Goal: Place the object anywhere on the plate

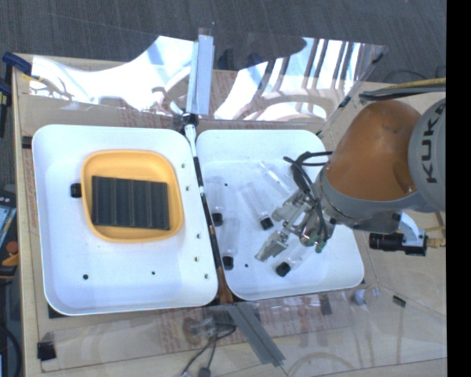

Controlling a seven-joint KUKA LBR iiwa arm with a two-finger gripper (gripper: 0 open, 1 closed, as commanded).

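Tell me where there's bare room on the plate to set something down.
The yellow plate has bare rim all around the dark ridged block filling its middle; the widest strip is along the top edge. The left bin floor below the plate is open. The tool crowds the right bin.

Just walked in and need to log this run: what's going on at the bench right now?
A grey KUKA arm reaches in from the right, its gripper low over the right bin. The left bin holds a yellow plate with a dark ribbed block lying on it. Nothing can be seen between the fingers, and I can't tell whether they are open or shut.
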